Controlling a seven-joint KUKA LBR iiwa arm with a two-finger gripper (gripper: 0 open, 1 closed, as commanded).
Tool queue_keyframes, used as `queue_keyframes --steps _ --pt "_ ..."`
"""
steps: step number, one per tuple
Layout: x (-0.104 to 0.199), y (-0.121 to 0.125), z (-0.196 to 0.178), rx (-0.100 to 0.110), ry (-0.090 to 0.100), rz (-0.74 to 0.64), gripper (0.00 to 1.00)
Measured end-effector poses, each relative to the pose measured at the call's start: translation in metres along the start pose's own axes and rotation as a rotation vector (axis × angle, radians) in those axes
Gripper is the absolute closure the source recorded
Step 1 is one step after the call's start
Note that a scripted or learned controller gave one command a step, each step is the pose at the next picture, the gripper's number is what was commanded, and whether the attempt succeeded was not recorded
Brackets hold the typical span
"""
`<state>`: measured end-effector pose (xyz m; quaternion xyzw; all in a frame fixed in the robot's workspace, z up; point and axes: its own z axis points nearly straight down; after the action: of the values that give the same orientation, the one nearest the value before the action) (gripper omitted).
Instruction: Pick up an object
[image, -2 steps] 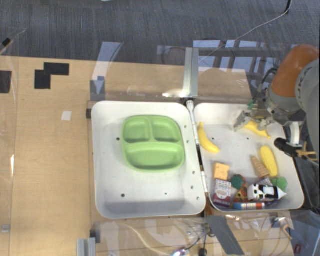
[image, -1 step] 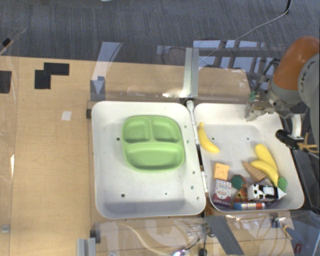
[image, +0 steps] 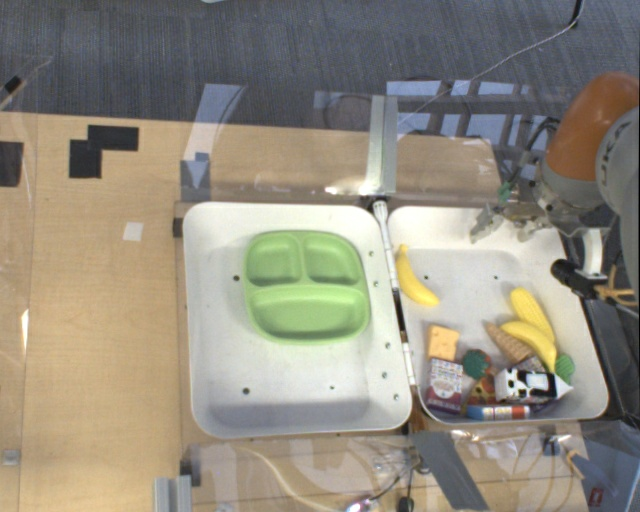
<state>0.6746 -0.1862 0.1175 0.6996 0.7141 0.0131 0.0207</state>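
My gripper (image: 506, 224) hangs over the far edge of the right bin (image: 455, 262), open, with nothing between its fingers. Toys lie in that bin. A yellow banana (image: 413, 278) rests near the left wall, well to the left of and below the gripper. A yellow corn cob (image: 535, 325) lies by the right wall beside a brown cone (image: 507, 343). In the near corner an orange cheese block (image: 443, 343), a small printed box (image: 447, 383), a black and white cow (image: 527, 383) and a marker (image: 500, 410) crowd together.
The left bin (image: 215, 380) holds a green divided plate (image: 305, 285). A metal divider (image: 393, 290) runs between the two bins. Transparent panels and a metal frame (image: 383, 150) stand behind the bins. The arm's orange band (image: 590, 125) is at the right.
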Motion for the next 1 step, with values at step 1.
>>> queue_keyframes --steps 1 --pt "-0.0181 -0.0793 0.0238 0.034 0.012 -0.223 0.00"
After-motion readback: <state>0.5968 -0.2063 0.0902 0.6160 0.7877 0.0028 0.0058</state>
